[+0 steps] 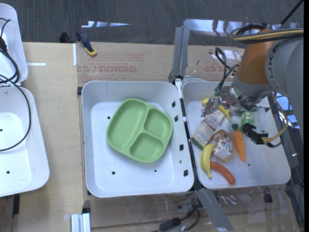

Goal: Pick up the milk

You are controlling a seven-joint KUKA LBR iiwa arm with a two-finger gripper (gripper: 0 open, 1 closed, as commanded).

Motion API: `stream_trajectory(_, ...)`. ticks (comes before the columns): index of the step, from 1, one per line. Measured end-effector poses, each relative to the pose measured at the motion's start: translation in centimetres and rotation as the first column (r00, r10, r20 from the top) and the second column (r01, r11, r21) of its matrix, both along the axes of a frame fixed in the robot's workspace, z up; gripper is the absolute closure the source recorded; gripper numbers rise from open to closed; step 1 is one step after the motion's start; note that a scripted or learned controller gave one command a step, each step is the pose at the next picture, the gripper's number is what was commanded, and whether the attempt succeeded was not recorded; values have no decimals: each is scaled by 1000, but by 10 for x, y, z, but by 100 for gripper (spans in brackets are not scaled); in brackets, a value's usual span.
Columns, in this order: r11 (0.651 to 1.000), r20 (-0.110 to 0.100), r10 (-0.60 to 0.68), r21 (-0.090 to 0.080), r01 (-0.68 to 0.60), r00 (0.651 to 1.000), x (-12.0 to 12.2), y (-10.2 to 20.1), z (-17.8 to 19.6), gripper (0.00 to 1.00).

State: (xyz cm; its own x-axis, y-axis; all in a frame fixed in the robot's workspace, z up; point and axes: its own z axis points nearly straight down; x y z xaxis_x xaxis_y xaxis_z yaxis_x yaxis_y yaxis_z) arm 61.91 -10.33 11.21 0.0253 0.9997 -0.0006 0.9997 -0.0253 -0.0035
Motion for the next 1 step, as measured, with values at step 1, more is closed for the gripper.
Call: stream_trajectory(1, 945, 14, 326, -4, -326, 945, -65, -4, -15, 0)
